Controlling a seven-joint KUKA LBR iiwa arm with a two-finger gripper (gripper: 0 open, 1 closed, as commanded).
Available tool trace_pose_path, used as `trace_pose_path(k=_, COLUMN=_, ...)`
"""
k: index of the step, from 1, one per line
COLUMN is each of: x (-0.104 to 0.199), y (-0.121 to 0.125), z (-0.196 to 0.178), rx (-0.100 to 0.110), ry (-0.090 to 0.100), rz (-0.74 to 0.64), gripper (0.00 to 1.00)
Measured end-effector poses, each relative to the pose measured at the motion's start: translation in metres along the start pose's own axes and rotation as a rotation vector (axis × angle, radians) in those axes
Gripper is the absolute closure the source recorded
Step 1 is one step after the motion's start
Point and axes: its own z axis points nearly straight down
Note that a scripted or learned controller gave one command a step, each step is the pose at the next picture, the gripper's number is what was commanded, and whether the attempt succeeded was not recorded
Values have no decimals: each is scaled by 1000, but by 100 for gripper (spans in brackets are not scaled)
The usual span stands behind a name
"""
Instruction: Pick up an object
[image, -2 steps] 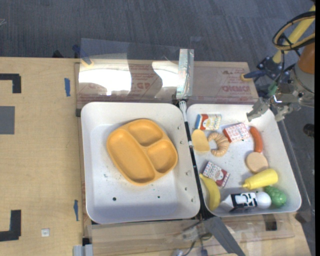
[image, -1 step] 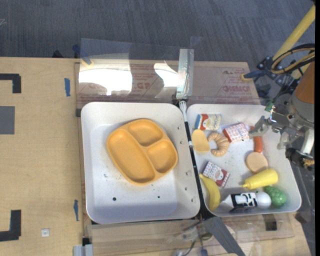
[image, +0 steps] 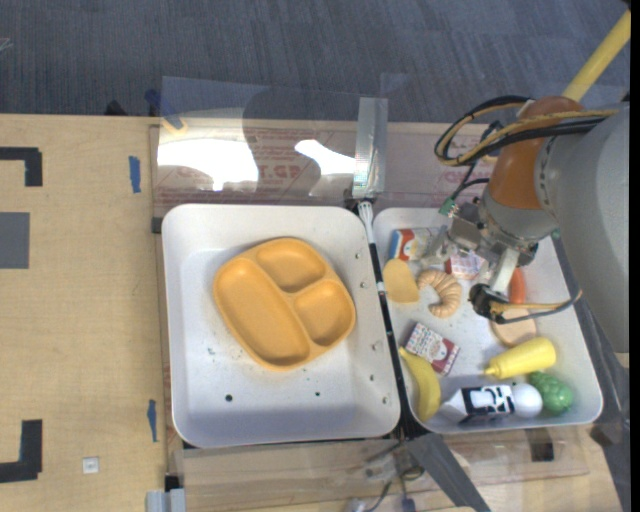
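Reaching into the right bin (image: 590, 400), the gripper (image: 480, 262) hangs low over the toy food, just beside the croissant (image: 441, 290). Whether it is open or closed cannot be told. A yellow divided plate (image: 284, 300) lies in the left bin (image: 190, 380).

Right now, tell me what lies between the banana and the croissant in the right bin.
In the camera view, a small red-and-white carton lies between the banana and the croissant.
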Motion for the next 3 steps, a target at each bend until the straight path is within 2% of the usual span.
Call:
trace_pose_path(k=1, x=20, y=17, z=2, rx=40, ry=-25, rz=178, gripper=0)
trace_pose_path(k=2, x=13, y=-8, z=5, rx=-3, ry=3, rz=510, gripper=0)
trace_pose_path(k=3, x=24, y=12, z=-47, rx=-5, ry=2, rz=782, gripper=0)
